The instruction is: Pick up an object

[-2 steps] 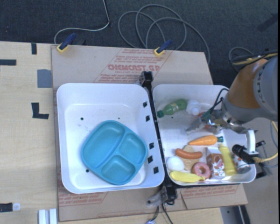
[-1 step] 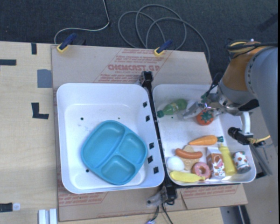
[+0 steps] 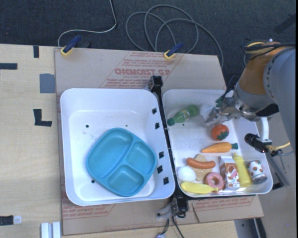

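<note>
My gripper hangs low in the right bin, near its back right part. Just below it in the view lies a red tomato, close to the gripper tip. To its left lies a green bottle on its side. An orange carrot lies in front of the tomato. I see nothing held in the gripper.
The right bin's front holds a hot dog, a white egg, a banana, a donut, a juice box, a yellow bottle and a can. A blue divided plate lies in the left bin.
</note>
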`<state>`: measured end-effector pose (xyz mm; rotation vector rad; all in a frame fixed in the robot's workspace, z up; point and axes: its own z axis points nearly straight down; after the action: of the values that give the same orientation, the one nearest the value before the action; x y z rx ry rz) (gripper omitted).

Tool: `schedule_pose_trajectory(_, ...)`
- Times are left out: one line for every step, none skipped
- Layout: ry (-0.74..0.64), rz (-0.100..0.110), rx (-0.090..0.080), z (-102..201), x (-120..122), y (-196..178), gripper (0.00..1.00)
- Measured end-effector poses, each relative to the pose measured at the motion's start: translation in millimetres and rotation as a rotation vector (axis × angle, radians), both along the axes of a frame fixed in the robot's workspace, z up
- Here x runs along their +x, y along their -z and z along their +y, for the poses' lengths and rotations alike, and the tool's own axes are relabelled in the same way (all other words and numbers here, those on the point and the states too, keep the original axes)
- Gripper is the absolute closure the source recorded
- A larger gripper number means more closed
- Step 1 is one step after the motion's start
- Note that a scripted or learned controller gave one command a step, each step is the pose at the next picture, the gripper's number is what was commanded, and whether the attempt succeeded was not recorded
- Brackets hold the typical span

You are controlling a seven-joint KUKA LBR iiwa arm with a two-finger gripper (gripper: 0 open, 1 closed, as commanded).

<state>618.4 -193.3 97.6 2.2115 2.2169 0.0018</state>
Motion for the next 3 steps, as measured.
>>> schedule_pose_trajectory(0.003, 0.007, 0.007, 17.3, -44.8, -71.9, 1.00)
schedule_pose_trajectory(-0.002, 0.004, 0.007, 47.8, -64.1, -128.9, 1.00)
schedule_pose_trajectory(-0.001, 0.008, 0.007, 65.9, -45.3, -134.5, 1.00)
